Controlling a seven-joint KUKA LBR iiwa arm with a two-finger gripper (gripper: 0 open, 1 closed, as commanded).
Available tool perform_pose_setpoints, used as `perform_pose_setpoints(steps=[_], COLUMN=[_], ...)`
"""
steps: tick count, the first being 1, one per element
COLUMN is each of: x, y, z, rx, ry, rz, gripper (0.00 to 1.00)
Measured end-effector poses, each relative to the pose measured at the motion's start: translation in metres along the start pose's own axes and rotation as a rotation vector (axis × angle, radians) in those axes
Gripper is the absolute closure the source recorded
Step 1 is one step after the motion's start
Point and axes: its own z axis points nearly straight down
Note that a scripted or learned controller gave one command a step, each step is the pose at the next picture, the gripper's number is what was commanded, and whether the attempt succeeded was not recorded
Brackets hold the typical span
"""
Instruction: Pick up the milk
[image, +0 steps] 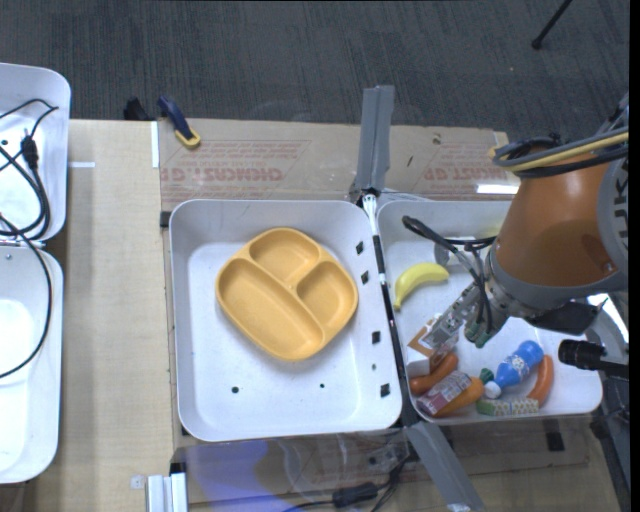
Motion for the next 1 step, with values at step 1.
perform_pose_setpoints(steps=[1], x=[0.0493], y=[0.0424], z=[-0.0132], rx=[0.0], ry=[0.0], rz=[-0.1], gripper=[1.0])
